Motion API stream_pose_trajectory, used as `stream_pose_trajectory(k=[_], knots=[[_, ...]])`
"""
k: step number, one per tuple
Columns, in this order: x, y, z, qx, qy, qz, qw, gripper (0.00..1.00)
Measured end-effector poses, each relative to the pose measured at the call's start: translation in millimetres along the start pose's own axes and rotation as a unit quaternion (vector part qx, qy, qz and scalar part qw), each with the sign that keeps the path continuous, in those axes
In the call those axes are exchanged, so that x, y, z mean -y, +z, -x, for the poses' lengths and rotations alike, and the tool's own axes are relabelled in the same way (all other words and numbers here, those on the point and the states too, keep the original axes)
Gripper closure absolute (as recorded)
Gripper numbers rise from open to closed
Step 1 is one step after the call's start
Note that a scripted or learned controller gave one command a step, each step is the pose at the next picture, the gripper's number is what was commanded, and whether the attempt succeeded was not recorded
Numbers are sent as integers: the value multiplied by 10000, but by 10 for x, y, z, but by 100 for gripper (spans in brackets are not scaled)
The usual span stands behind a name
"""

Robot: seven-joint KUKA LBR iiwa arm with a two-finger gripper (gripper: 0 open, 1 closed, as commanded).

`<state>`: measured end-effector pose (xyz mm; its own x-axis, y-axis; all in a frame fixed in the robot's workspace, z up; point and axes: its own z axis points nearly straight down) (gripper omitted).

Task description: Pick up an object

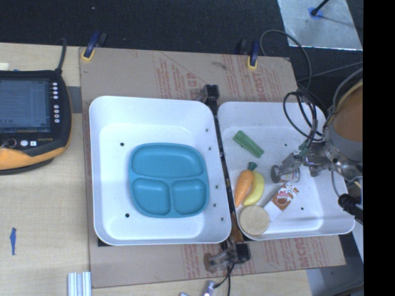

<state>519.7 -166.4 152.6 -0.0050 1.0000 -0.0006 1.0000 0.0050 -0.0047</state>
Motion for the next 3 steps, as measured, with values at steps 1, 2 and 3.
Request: stream_pose_trajectory(k=[1,2,3], knots=[[215,609,-207,11,-5,26,10000,0],[207,505,-193,16,-22,19,10000,100],[207,504,-193,16,-20,20,10000,0]])
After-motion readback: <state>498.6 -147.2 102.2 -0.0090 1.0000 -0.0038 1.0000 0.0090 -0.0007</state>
